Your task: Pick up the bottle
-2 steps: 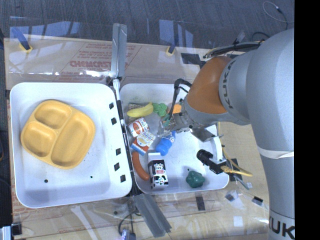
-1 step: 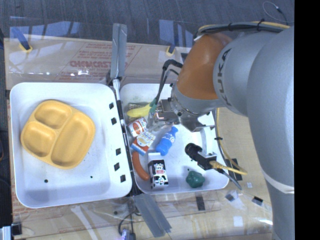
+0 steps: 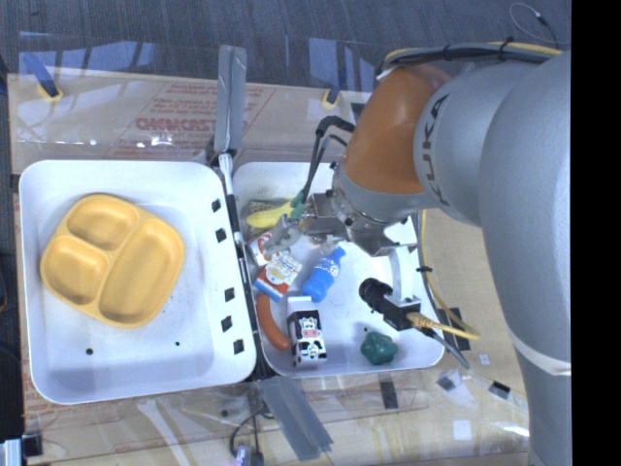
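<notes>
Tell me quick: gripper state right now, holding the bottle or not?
Gripper: cannot be told; it sits over the clutter left of the blue bottle, which lies free in the right bin.

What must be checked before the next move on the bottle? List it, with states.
1. Blue bottle visible in the right bin: ok.
2. Bottle lying tilted, white cap toward the arm: ok.
3. Gripper over the bottle: not ok; it sits up and left of it, above the wrappers.
4. Bottle between the fingers: not ok.
5. Clear room around the bottle: not ok; wrappers touch its left side, the cow-print carton lies just below.
6. Finger opening: cannot tell.
</notes>
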`<state>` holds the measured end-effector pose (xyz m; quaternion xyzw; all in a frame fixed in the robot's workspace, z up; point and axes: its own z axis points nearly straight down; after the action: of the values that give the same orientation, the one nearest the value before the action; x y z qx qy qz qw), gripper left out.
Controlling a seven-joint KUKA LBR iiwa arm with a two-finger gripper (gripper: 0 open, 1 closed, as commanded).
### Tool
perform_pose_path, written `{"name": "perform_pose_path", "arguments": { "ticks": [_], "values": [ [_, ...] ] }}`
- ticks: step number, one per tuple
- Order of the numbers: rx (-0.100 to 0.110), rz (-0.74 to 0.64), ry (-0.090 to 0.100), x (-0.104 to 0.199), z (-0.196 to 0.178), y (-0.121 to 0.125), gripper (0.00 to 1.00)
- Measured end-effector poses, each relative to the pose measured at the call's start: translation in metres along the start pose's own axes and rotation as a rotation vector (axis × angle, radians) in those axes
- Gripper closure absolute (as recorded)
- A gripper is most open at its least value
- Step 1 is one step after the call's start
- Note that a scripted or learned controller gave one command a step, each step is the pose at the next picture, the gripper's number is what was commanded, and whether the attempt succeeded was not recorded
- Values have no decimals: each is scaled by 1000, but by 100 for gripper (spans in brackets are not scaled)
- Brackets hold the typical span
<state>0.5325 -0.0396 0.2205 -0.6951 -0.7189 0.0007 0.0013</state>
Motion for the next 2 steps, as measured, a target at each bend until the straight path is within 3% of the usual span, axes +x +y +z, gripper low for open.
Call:
{"name": "perform_pose_path", "arguments": {
  "ticks": [1,2],
  "values": [
    [2,-73,0,-57,39,-6,0],
    [-24,-119,-7,-66,108,4,0]
  ]
}}
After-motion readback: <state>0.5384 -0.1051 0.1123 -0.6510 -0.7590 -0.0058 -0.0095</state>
